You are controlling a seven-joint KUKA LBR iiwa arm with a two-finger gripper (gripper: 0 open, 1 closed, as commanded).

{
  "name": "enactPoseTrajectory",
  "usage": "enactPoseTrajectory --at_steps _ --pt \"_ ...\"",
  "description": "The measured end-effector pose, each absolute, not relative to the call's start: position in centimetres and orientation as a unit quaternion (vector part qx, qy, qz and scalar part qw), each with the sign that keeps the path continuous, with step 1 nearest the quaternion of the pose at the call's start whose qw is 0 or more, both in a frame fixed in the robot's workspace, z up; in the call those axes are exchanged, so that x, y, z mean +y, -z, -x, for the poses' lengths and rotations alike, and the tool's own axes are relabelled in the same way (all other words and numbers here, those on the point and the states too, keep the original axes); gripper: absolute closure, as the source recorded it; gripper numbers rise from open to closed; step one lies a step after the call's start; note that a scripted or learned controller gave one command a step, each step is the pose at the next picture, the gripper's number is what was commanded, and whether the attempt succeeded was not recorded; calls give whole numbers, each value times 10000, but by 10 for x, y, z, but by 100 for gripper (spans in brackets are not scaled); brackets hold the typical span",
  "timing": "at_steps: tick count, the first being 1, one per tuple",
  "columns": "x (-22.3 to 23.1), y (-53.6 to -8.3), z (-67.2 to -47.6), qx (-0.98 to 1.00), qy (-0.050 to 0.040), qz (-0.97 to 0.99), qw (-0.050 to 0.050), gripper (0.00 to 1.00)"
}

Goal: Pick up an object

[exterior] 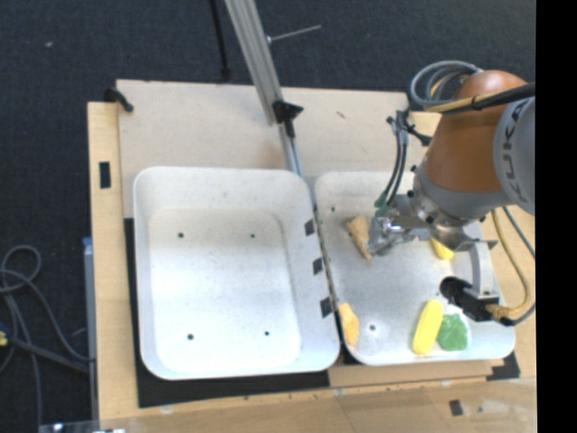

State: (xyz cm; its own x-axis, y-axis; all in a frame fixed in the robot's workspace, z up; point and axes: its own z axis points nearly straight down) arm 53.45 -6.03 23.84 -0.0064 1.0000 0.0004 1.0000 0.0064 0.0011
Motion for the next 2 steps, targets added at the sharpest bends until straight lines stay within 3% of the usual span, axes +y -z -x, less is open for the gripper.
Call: enactPoseTrajectory --at_steps 2 --pt "42 -242 -515 7104 -12 -7038 -11 100"
